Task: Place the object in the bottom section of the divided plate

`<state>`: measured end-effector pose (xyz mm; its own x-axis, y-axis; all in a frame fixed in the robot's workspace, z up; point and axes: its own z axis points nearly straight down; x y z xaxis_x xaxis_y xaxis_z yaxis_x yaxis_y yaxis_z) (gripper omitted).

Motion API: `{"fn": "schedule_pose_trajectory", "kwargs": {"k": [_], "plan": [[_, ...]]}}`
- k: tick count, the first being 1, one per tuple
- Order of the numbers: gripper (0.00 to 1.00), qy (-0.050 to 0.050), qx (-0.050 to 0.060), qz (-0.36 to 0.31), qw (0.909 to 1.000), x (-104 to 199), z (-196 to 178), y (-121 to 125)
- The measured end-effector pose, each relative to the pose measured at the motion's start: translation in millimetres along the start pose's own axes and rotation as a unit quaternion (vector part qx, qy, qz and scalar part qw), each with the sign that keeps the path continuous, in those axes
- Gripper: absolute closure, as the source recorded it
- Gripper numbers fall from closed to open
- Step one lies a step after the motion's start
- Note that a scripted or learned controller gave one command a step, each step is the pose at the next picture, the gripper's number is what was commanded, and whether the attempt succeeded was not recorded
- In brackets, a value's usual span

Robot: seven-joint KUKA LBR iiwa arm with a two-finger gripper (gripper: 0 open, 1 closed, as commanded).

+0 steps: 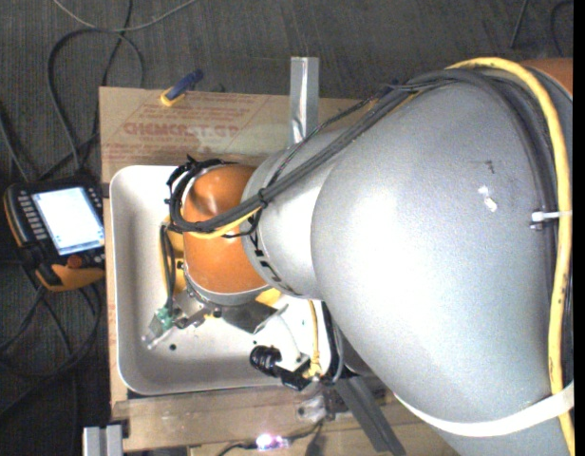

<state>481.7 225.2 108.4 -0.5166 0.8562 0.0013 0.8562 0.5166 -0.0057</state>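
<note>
Cardboard (169, 131) under white bin (131, 255), red print faint, unreadable; arm (416, 245) overhead; fingers' state unclear.

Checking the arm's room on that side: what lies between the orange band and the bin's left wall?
In the camera view, bare white bin floor lies between the orange band and the left wall, crossed near the band by dark cables.

Single fixed overhead cam, slanted down.
Looks onto worktop (131, 131) and white bin (131, 255); grey arm (416, 255) sits close under lens, entering from right.
</note>
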Motion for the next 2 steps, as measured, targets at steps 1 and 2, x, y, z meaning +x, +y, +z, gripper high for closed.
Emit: {"fn": "schedule_pose_trajectory", "kwargs": {"k": [1,2], "plan": [[0.00,0.004,-0.022,0.282,0.9591,-8.8,11.7,8.0],[0.00,-0.002,-0.001,0.428,0.9036,-36.2,-90.1,-5.1]]}}
